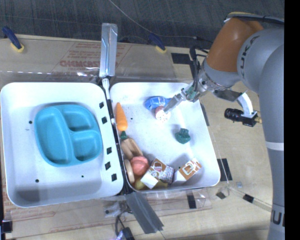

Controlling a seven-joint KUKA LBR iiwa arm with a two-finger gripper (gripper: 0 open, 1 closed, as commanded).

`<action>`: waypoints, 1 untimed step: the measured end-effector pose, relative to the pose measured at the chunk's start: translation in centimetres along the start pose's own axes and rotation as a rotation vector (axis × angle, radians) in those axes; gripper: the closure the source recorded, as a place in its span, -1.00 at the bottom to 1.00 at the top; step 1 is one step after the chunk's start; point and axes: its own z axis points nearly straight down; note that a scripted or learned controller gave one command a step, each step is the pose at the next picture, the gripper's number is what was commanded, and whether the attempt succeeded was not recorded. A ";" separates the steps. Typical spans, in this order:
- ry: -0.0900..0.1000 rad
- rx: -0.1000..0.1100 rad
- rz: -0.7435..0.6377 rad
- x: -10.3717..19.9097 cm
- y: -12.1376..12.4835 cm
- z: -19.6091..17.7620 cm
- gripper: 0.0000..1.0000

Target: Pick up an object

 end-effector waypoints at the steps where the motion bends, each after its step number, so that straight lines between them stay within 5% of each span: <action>1: -0.006 -0.007 -0.089 -0.3 2.8 -12.0 -1.00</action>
